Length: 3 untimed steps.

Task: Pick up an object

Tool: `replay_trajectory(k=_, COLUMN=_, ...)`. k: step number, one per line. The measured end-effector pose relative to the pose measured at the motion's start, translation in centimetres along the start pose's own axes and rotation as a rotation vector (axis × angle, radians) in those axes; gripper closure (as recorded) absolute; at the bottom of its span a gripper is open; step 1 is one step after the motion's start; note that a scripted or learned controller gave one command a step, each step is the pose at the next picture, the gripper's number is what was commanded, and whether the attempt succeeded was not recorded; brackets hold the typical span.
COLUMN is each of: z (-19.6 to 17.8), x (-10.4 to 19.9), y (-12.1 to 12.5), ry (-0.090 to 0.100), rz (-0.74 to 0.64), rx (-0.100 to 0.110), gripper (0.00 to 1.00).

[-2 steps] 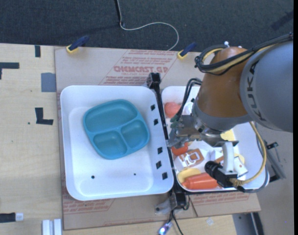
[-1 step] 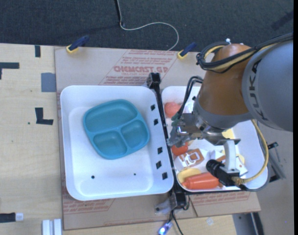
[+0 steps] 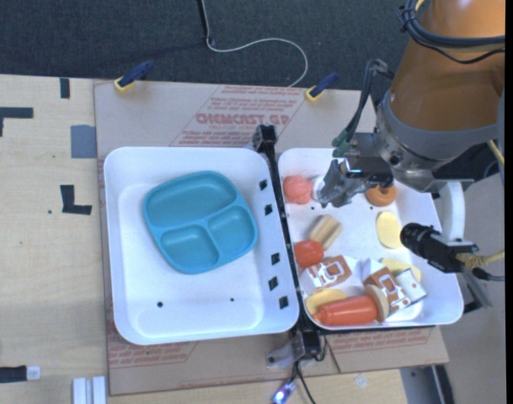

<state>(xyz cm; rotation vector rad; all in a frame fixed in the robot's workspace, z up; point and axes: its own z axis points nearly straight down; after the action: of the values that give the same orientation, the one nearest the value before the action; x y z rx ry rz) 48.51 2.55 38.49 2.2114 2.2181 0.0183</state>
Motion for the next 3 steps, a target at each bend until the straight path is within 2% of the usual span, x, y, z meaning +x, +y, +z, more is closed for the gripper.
replay_trajectory(k=1, z=3.1, x=2.7, y=-0.2, ry=-0.002, rz=0.000, rx=0.018, gripper=1.00)
replay_trajectory(k=2, z=13.8, x=2.5, y=-0.2, ry=-0.004, rz=0.003, rx=0.029, gripper=1.00)
replay_trajectory(k=3, z=8.8, x=0.4, y=-0.3, ry=-0.002, rz=0.003, rx=0.013, gripper=1.00)
